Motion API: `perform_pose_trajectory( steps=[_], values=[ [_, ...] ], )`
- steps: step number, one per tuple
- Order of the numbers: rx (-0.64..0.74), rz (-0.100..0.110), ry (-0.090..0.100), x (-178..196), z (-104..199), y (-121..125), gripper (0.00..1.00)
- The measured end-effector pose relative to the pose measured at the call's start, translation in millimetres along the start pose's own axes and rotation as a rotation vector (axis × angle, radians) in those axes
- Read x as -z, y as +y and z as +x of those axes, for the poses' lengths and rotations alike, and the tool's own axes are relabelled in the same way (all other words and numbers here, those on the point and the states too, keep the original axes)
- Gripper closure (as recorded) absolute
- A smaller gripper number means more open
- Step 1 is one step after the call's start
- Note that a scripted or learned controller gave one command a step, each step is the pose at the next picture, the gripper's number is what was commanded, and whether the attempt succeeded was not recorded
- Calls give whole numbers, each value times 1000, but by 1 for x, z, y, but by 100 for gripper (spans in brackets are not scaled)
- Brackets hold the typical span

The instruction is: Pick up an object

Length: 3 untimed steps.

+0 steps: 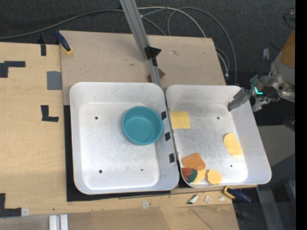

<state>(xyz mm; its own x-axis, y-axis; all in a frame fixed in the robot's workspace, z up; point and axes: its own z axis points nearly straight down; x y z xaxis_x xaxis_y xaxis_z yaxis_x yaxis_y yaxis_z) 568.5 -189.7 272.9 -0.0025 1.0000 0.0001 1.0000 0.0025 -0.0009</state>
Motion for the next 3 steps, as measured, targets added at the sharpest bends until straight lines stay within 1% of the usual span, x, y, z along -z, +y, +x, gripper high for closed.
perform_pose_trajectory(
  steps=[1,2,3],
  values=[
    [0,5,0,-44,5,-2,0],
    [0,5,1,-92,12,-9,0],
    [-1,6,1,-149,13,-20,0]
  ],
)
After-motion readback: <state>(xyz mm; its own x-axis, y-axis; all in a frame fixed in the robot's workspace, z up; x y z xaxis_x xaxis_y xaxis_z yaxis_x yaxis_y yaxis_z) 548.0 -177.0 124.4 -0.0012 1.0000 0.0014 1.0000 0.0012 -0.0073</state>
